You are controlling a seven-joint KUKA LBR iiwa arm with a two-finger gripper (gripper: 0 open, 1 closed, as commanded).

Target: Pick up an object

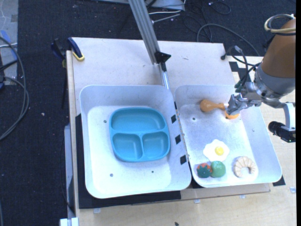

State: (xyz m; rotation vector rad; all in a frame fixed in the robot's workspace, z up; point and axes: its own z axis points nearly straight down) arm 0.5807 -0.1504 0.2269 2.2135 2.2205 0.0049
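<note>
Grey arm, orange band

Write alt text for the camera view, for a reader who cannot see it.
A grey robot arm reaches from the right, its gripper low over an orange item in the right bin, beside a toy drumstick. Nearer the front lie a fried egg, green toy and shrimp; the left bin holds a blue divided tray.
</note>
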